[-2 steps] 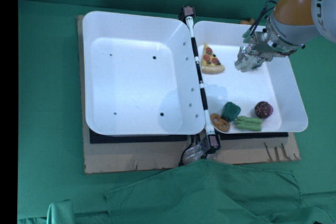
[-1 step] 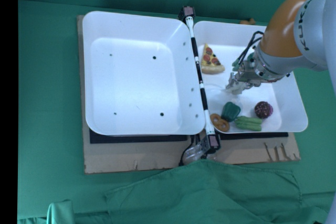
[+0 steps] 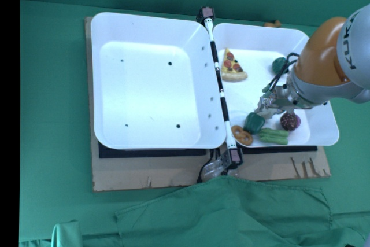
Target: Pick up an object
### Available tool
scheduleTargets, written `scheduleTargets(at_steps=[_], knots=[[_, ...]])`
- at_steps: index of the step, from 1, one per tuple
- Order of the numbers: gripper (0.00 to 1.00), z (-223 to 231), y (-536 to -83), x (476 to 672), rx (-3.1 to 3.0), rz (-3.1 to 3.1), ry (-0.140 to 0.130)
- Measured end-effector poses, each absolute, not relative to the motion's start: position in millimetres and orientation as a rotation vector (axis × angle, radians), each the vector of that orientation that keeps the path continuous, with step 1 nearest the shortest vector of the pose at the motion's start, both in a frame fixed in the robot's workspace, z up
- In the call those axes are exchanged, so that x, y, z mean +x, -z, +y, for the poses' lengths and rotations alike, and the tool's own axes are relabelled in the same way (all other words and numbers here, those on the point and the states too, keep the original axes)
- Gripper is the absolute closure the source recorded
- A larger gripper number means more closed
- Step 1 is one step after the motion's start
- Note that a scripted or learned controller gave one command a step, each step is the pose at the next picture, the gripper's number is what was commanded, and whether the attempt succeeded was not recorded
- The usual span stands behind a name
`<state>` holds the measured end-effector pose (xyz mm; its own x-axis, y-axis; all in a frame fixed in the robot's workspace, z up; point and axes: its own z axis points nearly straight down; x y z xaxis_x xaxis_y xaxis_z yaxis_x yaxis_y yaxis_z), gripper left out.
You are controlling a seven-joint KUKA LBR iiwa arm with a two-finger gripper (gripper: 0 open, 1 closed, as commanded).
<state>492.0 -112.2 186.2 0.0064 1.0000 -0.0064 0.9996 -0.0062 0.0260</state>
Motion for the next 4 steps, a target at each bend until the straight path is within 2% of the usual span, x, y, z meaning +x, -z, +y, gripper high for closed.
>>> scheduleTargets(at_steps=[1, 2, 3, 4], knots=[[1.00, -135.3, -205.3, 487.3, 2.222, 2.210, -0.003], [1.00, -132.9, -217.0, 466.7, 2.225, 2.216, -0.002], [1.00, -131.5, -281.9, 468.3, 2.209, 2.218, -0.008], [1.00, -132.4, -326.2, 471.1, 2.224, 2.205, -0.007]])
